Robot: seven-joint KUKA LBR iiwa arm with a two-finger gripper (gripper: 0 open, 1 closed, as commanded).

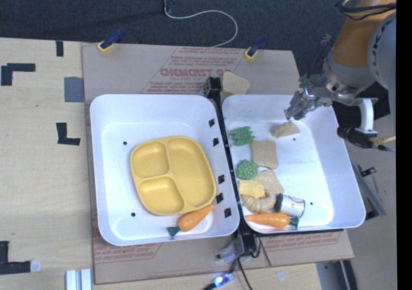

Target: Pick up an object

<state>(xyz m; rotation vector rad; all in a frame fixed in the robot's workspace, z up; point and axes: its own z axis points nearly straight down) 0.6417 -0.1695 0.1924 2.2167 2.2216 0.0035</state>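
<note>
Camera view: the jaws (295, 112) hang low in the right bin (322, 173), just above and beside a small pale tan, lumpy food piece (285, 129) lying near the bin's far wall. Whether they are spread or pressed together cannot be told.

Just under my fingertips lies a small tan, flattish, bread-like chunk (284, 130), resting loose on the white floor of the right bin's far end.
</note>
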